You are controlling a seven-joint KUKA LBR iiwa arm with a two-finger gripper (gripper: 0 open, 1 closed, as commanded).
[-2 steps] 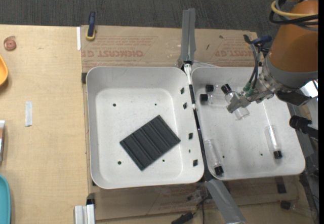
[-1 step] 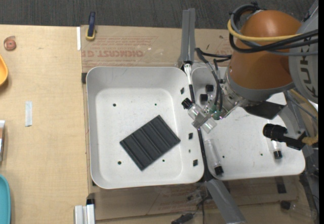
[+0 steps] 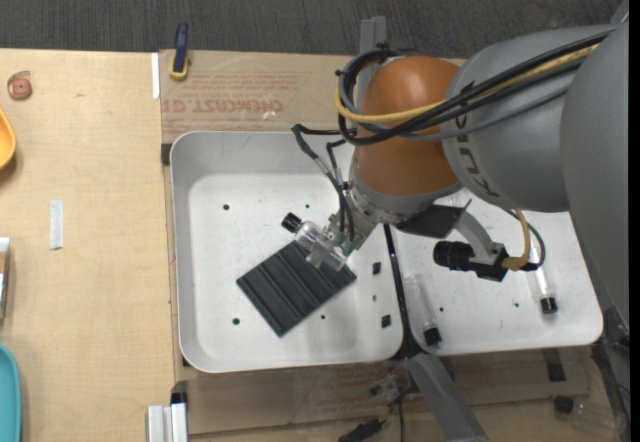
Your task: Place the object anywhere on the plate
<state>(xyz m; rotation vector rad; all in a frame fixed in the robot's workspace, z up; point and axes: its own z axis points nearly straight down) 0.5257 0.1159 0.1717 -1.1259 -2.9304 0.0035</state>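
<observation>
The plate (image 3: 285,290) is a black ridged rectangle lying at a slant on the floor of the left white bin (image 3: 200,230). My gripper (image 3: 326,246) hangs low over the plate's upper right corner, with the orange-banded wrist (image 3: 400,130) above it. A small black piece (image 3: 291,223) sits just left of the gripper; I cannot tell whether it is a loose object or part of the tool. The gripper's tip is too small and cluttered for me to make out anything held in it.
The right bin (image 3: 500,325) holds two clear tubes with dark caps, one near the divider (image 3: 422,310) and one at the right (image 3: 545,292). A black fitting with a yellow cable (image 3: 468,258) hangs from the arm. A cardboard sheet (image 3: 250,95) lies behind the bins.
</observation>
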